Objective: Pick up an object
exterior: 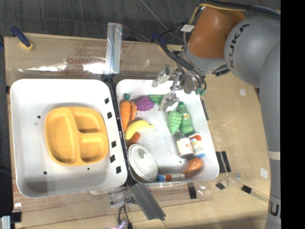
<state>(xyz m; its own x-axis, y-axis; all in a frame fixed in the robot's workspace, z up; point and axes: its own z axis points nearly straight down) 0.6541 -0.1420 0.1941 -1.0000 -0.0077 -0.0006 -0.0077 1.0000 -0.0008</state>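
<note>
- Gripper (167,90) hangs over the far edge of the right bin (209,147), about mid-way along that edge; arm (248,42) comes in from the bin's far right corner.
- Fingers look spread apart with nothing between them; one metal finger (162,75) sits nearer the far rim, the other (169,101) points down into the bin. Reads as open and empty.
- No single target is named, so the pick is my guess: nearest things are the purple grapes (144,103) and the green piece (157,98) just beside them, both near the far edge, on the divider side of the gripper.
- The green grapes (174,121) lie just on the near side of the gripper, almost under the lower finger, long axis running far-to-near.
- A green bottle (186,120) touches the green grapes on the bin's outer side, same far-to-near lie.
- Key relation: green grapes sit closest, straight toward the near edge from the tool; short drop and small shift nearward would put the fingers across its short width.
- Risk: bottle crowds one side, so a finger could land on it.
- Further toward the near edge: carrot (125,114) and banana (137,128) by the divider, can (187,147), bowl (142,162) in the near corner; all well apart from the gripper.
- Left bin (24,128) holds a yellow tray (76,135); not in play.
</note>
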